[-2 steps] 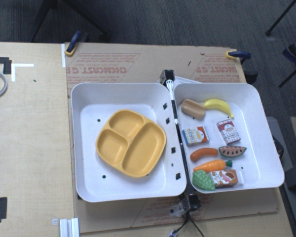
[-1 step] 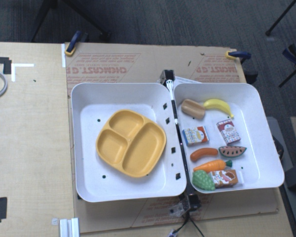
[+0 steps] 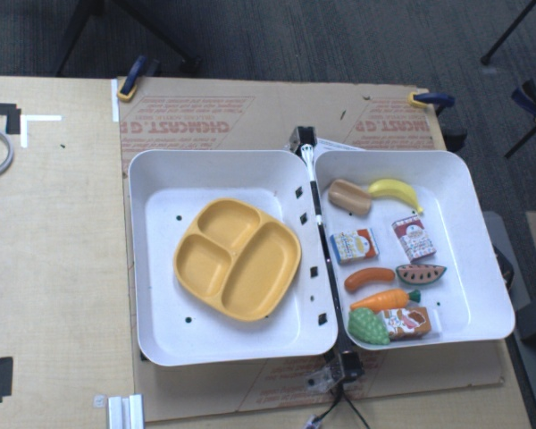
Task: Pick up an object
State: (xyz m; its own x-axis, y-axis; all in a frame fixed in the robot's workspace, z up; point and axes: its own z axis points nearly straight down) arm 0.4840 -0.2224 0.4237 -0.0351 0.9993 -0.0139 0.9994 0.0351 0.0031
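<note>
Candidates all sit in the right bin (image 3: 484, 239), the side the arm enters from: banana (image 3: 393, 190), sausage (image 3: 369, 279) and carrot (image 3: 381, 300) lie with long axes roughly left-right, while the left bin (image 3: 152, 239) holds a yellow divided plate (image 3: 238, 258).

The right white bin (image 3: 482, 239) held toy foods: a brown bread roll (image 3: 350, 197) beside a yellow banana (image 3: 394, 190) at the far end, two small cartons (image 3: 354, 245) mid-bin, a red sausage (image 3: 369, 280), a watermelon slice (image 3: 421, 274), an orange carrot (image 3: 383, 300) and green grapes (image 3: 368, 326) nearest.
</note>
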